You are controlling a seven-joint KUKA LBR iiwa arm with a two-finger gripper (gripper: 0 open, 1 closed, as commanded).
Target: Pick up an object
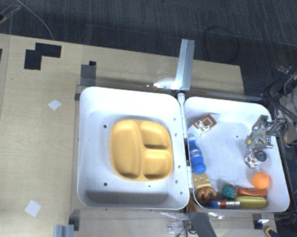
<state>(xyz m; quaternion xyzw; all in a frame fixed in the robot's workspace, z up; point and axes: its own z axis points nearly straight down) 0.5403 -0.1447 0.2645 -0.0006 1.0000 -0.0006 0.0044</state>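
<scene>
My gripper (pixel 258 142) hangs over the right part of the right bin (pixel 236 112), reaching in from the right edge. It stands open with nothing between its fingers. Just below it lies a small round white and brown object (pixel 253 159). An orange ball (pixel 260 180) sits a little nearer the front. Along the bin's front wall lie an orange carrot shape (pixel 251 191), a yellow-green piece (pixel 250 202), a teal item (pixel 228 191), a brown item (pixel 204 187) and a red and blue marker (pixel 218 203). A blue bottle (pixel 196 158) and a small brown and white box (pixel 204 123) lie by the bin's left wall.
The left bin (pixel 93 136) holds a yellow divided tray (pixel 140 149). A metal post (pixel 185 62) stands behind the wall between the bins. Cables and the arm's body crowd the right edge beside the right bin.
</scene>
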